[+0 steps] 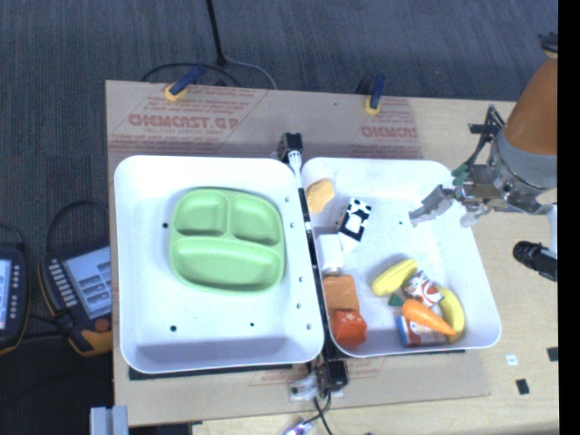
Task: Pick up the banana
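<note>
Banana (450,313): yellow. Divided plate (227,240): light green. Bins (145,333): white. Carrot (426,316): orange. Small box (355,219): black-and-white pattern.

floor (362,25): dark grey carpet | bench (526,333): pale wood top | board (181,120): brown, two clamps (181,83) at far edge | light: even

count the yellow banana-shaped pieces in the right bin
2. One short yellow banana lies mid-bin, left of the can. A longer curved yellow banana wraps the can's right side by the near-right corner. The clutter may hide more.
</note>
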Robot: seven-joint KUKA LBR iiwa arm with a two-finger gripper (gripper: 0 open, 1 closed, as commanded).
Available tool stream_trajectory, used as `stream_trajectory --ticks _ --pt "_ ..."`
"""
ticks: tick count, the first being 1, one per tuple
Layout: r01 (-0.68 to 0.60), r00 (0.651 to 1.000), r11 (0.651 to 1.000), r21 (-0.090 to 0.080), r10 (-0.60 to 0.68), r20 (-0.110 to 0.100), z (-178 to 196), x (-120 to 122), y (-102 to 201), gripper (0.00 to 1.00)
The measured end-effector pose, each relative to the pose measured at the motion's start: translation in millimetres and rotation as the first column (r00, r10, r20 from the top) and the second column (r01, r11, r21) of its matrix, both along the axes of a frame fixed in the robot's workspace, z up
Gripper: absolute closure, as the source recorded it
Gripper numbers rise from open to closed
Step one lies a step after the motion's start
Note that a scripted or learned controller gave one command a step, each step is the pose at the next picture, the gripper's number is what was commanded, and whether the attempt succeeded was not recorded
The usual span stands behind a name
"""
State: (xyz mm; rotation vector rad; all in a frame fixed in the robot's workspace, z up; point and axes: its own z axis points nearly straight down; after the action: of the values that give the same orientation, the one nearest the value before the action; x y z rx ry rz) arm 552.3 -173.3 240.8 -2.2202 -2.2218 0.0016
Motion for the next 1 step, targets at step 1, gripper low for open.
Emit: stream_trajectory --ticks 1 --pt "-0.093 0.996 0.996 0.000 0.093 0.001 -146.6 -39.8 12.3 0.00"
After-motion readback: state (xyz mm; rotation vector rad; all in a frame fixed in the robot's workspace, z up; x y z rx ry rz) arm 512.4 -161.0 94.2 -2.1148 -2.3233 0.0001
